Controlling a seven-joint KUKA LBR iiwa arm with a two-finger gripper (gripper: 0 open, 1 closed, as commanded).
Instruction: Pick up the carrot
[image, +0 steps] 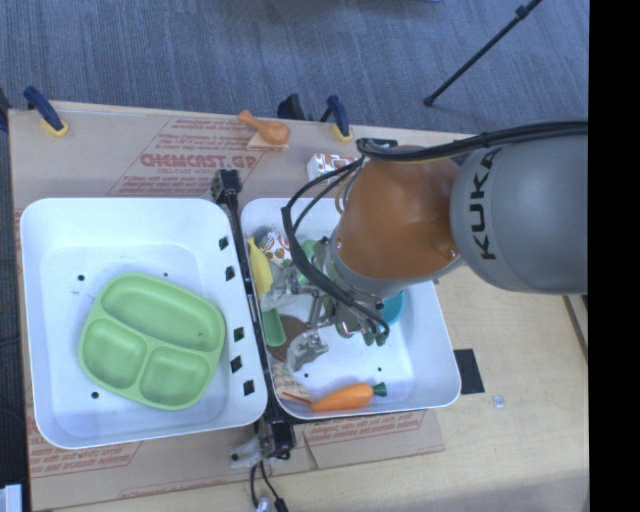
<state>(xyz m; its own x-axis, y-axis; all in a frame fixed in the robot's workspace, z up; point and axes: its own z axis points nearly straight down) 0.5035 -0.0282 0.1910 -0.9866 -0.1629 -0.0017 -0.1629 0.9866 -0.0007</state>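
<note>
You see the carrot (343, 397) lying at the right bin's (437, 345) near edge, apart from the gripper (312, 335), which hangs over the cluttered middle; whether it is wide or narrow you cannot tell

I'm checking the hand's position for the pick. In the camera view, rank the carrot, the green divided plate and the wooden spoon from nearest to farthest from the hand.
From the hand in the right bin:
1. Carrot, just below it at that bin's near edge.
2. Green divided plate, left bin.
3. Wooden spoon, on the cardboard above the bins.
</note>
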